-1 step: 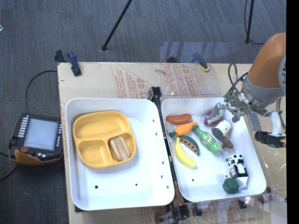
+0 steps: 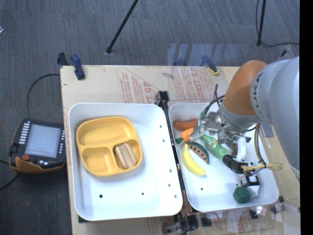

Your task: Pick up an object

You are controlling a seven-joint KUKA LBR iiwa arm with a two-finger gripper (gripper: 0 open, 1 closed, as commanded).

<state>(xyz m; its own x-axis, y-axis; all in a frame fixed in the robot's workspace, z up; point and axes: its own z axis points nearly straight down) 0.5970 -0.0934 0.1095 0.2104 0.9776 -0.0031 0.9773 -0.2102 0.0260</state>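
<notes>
Hand (image 2: 215, 133) low in right bin (image 2: 264, 192), over green bottle (image 2: 213, 144) w/ melon slice (image 2: 198, 151) beside; likely lining up a grab. Finger state: can't tell.

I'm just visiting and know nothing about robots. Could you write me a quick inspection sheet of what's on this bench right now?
Surface: bench of printed board, bearing a left bin and a right bin.
Job's things: right bin holds a banana, melon slice, green bottle, sausage, carrot and a dark green lump.
Clutter: yellow tray in the left bin, a bread roll in its right lower compartment.
Gripper: gripper low over the right bin, above the bottle; grasp cannot be judged.
Cables: black cable running to the pendant.
Surroundings: pendant on carpet, blue clamp at the bench edge, stand legs behind.
</notes>
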